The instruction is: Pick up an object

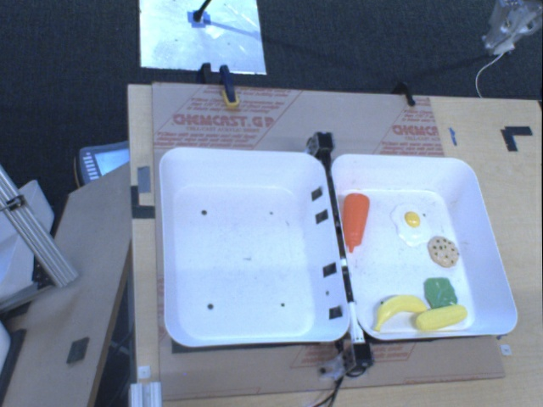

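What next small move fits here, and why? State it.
Probably bring the gripper from the far right corner down over the right bin. The carrot lies apart from the egg and cookie, so it looks easiest to target.

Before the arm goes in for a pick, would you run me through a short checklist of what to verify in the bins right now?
1. Objects available in the right bin: ok; carrot, fried egg, cookie, green piece, banana and a yellow piece.
2. Carrot stands apart from the others: ok.
3. Banana, yellow piece and green piece free of each other: not ok; they crowd together.
4. Gripper clear of the bins: ok; it sits at the top right.
5. Finger state: cannot tell.
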You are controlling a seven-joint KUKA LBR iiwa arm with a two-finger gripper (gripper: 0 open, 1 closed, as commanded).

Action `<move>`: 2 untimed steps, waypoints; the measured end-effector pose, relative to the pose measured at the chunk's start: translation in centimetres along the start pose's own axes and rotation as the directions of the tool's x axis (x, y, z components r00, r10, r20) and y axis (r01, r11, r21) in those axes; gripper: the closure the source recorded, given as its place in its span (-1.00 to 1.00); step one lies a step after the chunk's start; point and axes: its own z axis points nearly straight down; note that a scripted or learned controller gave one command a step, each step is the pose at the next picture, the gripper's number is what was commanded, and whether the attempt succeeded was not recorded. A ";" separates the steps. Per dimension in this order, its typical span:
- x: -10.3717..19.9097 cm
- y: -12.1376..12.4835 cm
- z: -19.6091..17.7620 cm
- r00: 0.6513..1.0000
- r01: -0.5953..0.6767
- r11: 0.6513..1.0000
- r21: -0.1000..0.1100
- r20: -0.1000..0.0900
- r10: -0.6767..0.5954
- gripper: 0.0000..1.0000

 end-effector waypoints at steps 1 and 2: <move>0.3 0.0 -1.2 1.000 0.004 1.000 -0.003 0.000 -0.004 1.00; 0.8 -5.7 1.8 1.000 0.001 1.000 0.002 -0.003 -0.001 1.00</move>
